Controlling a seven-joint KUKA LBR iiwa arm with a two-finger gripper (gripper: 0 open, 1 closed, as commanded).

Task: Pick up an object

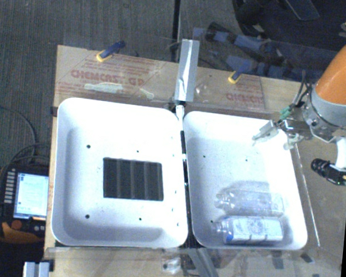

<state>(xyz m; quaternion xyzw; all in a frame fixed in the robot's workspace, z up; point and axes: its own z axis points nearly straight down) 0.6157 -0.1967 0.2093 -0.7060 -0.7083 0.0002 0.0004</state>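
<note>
Two clear plastic bottles lie on their sides in the right bin (pixel 292 172), at its near end, well below the pincer (pixel 264 133) as the view shows it. Nearer of the two is a bottle with a blue cap and printed label (pixel 252 229), close to the bin's front wall. Just behind it, about touching, rests the second clear bottle (pixel 249 198), crumpled and unlabelled.

Pincer position: over the far right corner of the right bin, close to its rim, well apart from both bottles. Nothing is visible between its fingers. Whether they are spread or pressed together cannot be told at this resolution. The grey arm with its orange band (pixel 343 73) stands to the pincer's right.

Left bin (pixel 67 154), far to the pincer's left, contains one dark ribbed rectangular panel (pixel 133 179) lying flat near its centre.

Both bins sit side by side on the table (pixel 124 77), touching along their inner rims.
</note>
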